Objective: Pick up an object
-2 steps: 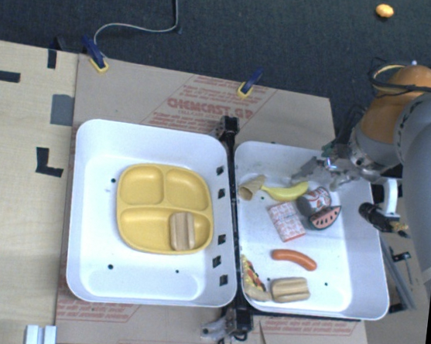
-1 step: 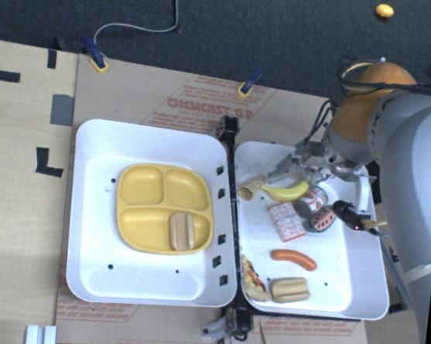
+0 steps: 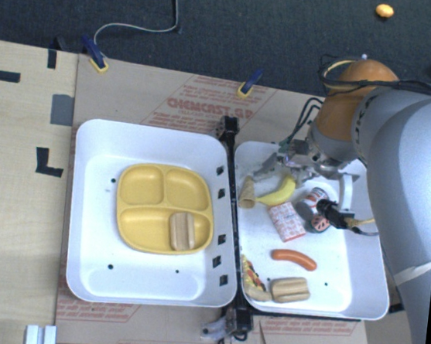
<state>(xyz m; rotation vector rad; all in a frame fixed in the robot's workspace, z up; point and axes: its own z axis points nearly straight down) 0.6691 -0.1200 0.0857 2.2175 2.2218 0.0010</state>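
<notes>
Grey arm hangs over banana, fingers just above it.

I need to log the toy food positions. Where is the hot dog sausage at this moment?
The sausage lies in the right bin, near its front, just below the pink packet and above the bread roll.

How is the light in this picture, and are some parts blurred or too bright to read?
Camera view: the light is even and soft, with faint shadows only. The right white bin and left white bin are bright but not washed out. The yellow plate is sharp enough. The grey arm near the lens looks soft, and the tool above the banana is too small to read.
</notes>
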